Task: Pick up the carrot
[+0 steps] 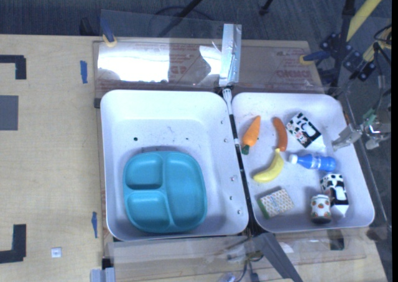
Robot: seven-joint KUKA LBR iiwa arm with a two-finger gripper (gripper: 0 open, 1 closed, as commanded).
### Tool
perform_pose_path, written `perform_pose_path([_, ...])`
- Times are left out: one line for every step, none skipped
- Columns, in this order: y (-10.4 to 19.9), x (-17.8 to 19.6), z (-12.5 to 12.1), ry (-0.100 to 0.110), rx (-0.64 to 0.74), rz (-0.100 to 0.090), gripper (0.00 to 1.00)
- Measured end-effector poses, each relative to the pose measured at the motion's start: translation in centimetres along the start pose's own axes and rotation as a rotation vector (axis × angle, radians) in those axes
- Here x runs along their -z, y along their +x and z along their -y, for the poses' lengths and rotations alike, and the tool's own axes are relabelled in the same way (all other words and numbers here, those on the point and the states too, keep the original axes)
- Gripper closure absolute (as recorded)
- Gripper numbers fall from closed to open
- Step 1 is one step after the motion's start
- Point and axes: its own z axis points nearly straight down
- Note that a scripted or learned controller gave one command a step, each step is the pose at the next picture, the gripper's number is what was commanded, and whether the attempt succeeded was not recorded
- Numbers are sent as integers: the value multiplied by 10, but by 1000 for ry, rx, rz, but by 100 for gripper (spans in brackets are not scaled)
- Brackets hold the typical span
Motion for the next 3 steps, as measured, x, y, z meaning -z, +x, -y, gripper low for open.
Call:
perform_pose_path([0, -44, -34, 0, 106, 0, 0])
perform_pose_path([13, -62, -66, -3, 446, 2, 0])
perform_pose_path([1, -91, 20, 2, 312, -3, 0])
